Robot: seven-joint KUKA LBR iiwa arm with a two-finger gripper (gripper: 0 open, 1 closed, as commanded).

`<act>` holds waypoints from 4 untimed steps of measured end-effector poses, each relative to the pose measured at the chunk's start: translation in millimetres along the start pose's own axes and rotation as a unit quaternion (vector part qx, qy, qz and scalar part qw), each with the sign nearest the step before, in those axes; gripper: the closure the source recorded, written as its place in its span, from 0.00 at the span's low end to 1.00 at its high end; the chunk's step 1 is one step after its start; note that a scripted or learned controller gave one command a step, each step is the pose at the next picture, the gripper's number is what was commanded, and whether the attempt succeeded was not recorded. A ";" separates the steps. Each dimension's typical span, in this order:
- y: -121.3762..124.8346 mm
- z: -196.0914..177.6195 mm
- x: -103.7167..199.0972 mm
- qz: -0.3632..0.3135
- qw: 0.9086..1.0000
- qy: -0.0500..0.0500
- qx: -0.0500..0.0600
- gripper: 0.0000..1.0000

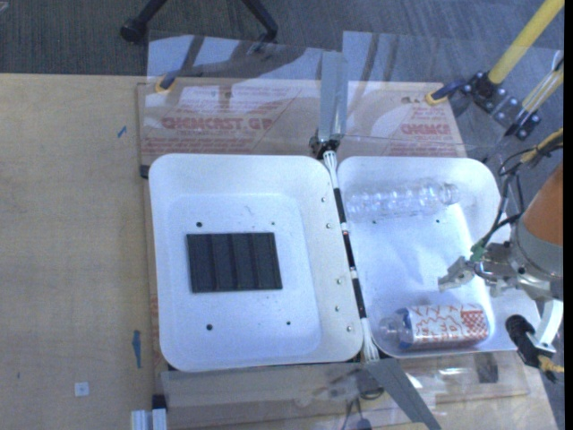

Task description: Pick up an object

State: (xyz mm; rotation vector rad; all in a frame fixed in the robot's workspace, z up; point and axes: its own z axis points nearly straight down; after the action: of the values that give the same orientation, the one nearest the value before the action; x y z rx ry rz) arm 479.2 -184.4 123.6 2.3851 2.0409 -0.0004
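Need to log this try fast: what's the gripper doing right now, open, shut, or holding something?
Gripper: cannot be told from here; it hangs over the right bin, above the bottle with the red label, with nothing seen in it.

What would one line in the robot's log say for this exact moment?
stage: approach | gripper: over right bin, nothing held | right bin: clear plastic bottle, red-labelled bottle | left bin: dark ridged panel

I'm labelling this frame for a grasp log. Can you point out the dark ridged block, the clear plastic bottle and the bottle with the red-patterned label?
dark ridged block (234, 262), camera view, centre of its top face
clear plastic bottle (401, 200), camera view, mid-body
bottle with the red-patterned label (448, 322), camera view, on the label
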 end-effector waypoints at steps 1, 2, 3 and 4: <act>30.9 35.2 92.4 -0.020 1.000 0.002 -0.004 0.00; 70.3 -61.0 123.0 -0.029 1.000 0.000 0.001 0.00; 64.4 -55.2 20.2 0.003 1.000 0.000 0.002 0.00; 20.4 35.5 41.3 0.160 0.987 0.001 0.000 0.00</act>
State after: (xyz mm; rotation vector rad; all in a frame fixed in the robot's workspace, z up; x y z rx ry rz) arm 505.8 -146.8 88.1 2.6824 1.6322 0.0038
